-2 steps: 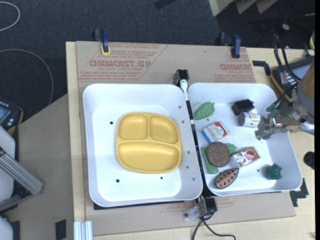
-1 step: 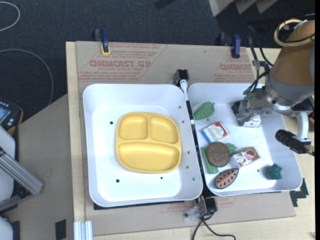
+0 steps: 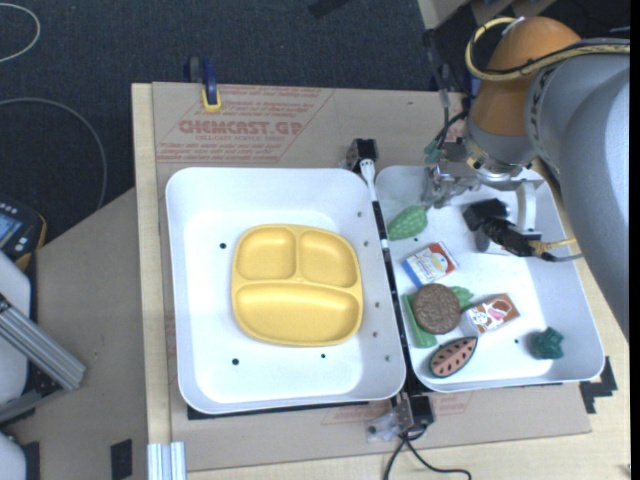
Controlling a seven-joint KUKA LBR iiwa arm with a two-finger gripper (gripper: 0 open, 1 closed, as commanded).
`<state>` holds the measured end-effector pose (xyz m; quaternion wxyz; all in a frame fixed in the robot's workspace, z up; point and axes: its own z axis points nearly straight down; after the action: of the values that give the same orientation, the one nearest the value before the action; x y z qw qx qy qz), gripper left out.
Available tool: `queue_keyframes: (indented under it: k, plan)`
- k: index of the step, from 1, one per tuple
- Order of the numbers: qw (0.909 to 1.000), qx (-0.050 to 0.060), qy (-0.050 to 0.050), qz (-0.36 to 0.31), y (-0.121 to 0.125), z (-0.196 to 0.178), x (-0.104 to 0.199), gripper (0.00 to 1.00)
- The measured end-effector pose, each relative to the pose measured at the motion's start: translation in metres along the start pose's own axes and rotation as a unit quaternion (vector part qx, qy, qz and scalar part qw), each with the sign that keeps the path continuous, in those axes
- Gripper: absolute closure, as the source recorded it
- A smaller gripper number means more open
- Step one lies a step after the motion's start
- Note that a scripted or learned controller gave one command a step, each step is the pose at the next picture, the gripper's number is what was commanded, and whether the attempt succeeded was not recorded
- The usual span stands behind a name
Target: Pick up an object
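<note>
My gripper (image 3: 438,194) hangs low over the far left corner of the right bin (image 3: 570,298), under the orange-banded wrist. Just below and left of it, a pale green leaf-shaped piece (image 3: 407,223) lies against the bin's left wall, very close to the gripper tip; whether they touch is unclear. Nearer the front lie a small white and blue carton (image 3: 430,262), a round brown patty (image 3: 436,308) resting on a green piece (image 3: 462,296), a red and white packet (image 3: 491,313), an oval brown and red item (image 3: 452,356) and a dark green lump (image 3: 547,344).
The left bin (image 3: 200,268) holds a yellow divided plate (image 3: 296,283). A raised divider (image 3: 385,258) separates the two bins. The grey arm covers the far right of the right bin. The bench's cardboard top (image 3: 250,123) surrounds the bins.
</note>
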<state>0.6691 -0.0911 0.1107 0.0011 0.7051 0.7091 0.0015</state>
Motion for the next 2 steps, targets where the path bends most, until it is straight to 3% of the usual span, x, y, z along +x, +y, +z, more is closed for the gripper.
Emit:
queue_keyframes:
  k: [1, 2]
  plan:
    - [1.0, -0.004, 0.003, -0.004, 0.001, -0.08, 0.123, 1.0]
    - [1.0, 0.005, 0.002, 0.0, -0.107, -0.137, 0.166, 1.0]
